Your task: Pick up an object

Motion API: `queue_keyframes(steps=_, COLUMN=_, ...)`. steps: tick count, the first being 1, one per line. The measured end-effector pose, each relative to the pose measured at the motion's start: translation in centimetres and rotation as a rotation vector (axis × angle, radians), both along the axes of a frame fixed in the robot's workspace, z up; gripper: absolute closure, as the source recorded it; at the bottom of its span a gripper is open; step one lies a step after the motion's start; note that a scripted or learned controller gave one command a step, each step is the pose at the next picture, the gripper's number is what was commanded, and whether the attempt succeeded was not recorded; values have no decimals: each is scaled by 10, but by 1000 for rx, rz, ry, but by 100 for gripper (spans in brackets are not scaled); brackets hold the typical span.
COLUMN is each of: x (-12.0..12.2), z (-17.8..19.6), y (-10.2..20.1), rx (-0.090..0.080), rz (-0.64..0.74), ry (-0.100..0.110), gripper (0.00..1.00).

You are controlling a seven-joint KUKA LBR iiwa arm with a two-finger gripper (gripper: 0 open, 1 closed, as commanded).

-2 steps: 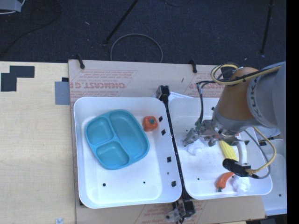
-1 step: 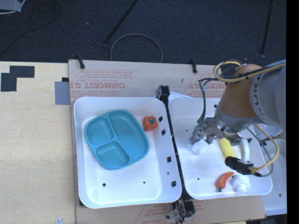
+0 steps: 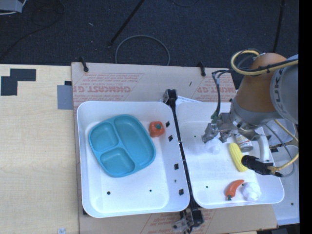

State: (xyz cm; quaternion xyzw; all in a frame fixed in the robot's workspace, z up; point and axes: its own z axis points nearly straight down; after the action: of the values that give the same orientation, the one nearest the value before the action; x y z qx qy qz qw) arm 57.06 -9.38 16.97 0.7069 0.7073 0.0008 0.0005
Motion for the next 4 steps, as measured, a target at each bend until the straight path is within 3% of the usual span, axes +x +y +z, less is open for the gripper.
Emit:
queue_keyframes(steps=1, x=1, z=46, y=-1, rx=-1, rz=-1, ry=0, gripper=100)
queue_keyframes(steps=4, x=-61, z=62, y=143, rx=2, rz=3, ry=7, gripper=100)
